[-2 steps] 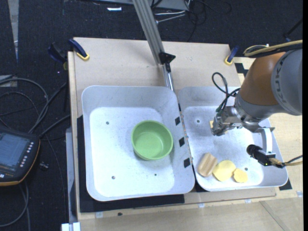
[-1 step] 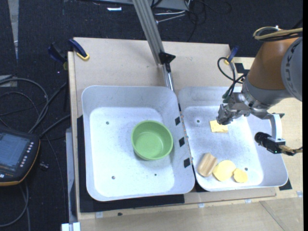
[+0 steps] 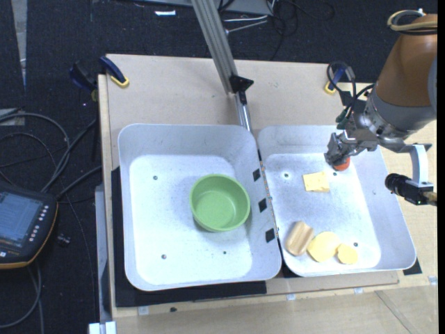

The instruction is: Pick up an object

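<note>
My gripper [image 3: 341,153] hangs over the far part of the right bin [image 3: 389,218], reaching in from the right. A small orange-red object [image 3: 339,163] shows right at its tip, touching or just beneath it; whether it is gripped is unclear. A pale yellow wedge [image 3: 316,181] lies just below and left of the gripper. Near the bin's front lie a tan oblong piece [image 3: 299,237], a round yellow piece [image 3: 324,246] and a smaller yellow piece [image 3: 348,255].
A green bowl [image 3: 220,202] sits in the middle of the left bin [image 3: 149,186]. A slanted metal pole [image 3: 217,37] rises from the ridge between the bins. Clamps [image 3: 111,72] grip the bench's far corners.
</note>
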